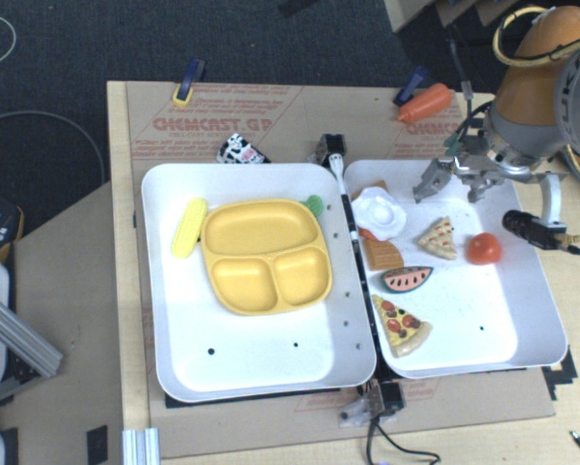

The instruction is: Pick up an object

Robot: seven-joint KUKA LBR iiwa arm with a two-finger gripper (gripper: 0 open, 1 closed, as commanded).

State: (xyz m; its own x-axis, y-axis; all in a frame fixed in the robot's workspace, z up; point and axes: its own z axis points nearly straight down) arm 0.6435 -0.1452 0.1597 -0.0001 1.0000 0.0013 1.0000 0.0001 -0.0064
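Gripper [456, 184] spread wide, nothing btwn fingers, hovering at far side of right bin [522, 342], above pizza slice [439, 237] w/ tomato [483, 249] right.

Glossy plastic yellow tray [265, 257] (smooth) in matt white bin [173, 337]

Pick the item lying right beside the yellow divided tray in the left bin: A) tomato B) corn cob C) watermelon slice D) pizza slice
B: the corn cob lies against the yellow divided tray's left edge in the left bin.
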